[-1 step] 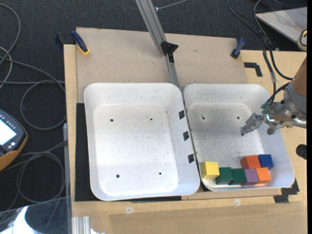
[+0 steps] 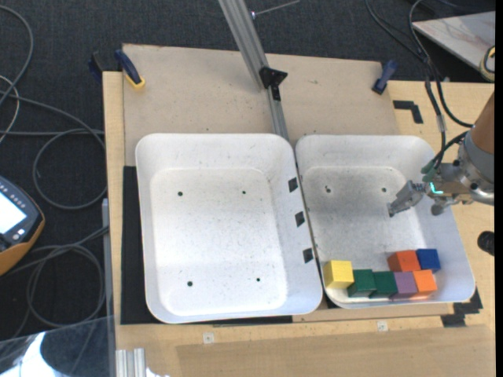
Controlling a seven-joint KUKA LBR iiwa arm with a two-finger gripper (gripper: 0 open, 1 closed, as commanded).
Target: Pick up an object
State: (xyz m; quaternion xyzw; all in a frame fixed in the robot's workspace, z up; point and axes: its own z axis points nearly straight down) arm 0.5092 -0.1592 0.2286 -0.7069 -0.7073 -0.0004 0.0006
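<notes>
Several coloured blocks lie clustered along the front edge of the right bin: a yellow block, two green blocks, a purple block, an orange block, a red block and a blue block. My gripper hangs over the right side of that bin, behind the blocks and apart from them. Its fingers stand open with nothing between them; the left finger points down toward the bin floor.
The left bin lies beside the right one, with black clips along their shared wall. A slanted metal pole rises behind the bins. Blue clamps hold the board's back corners. Cables trail on the right.
</notes>
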